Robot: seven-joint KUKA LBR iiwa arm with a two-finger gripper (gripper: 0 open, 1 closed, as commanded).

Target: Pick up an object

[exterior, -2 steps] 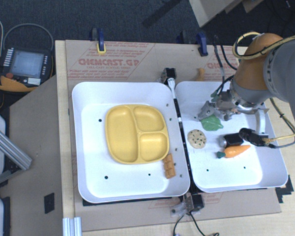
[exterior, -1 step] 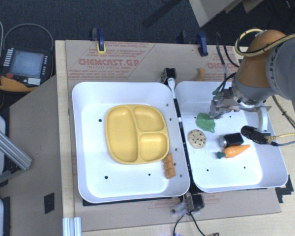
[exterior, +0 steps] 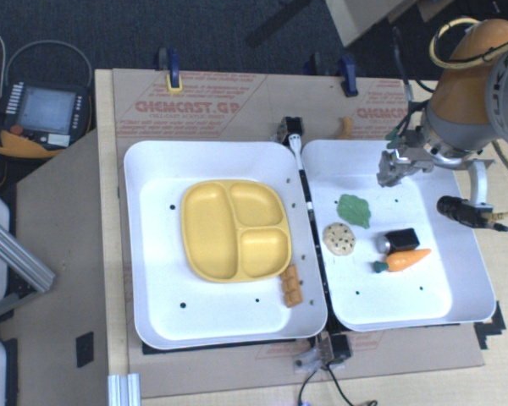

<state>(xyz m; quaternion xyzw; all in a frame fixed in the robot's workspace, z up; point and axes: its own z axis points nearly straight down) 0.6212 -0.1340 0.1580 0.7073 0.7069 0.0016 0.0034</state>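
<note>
lying beside carrot (exterior: 402,260): round speckled cookie (exterior: 339,238)

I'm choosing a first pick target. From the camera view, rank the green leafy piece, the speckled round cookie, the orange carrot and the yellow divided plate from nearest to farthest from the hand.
1. Green leafy piece, right bin, just below-left of the hand.
2. Orange carrot, right bin, lower middle.
3. Speckled round cookie, right bin's left side; close to the carrot's rank.
4. Yellow divided plate, left bin.
</note>
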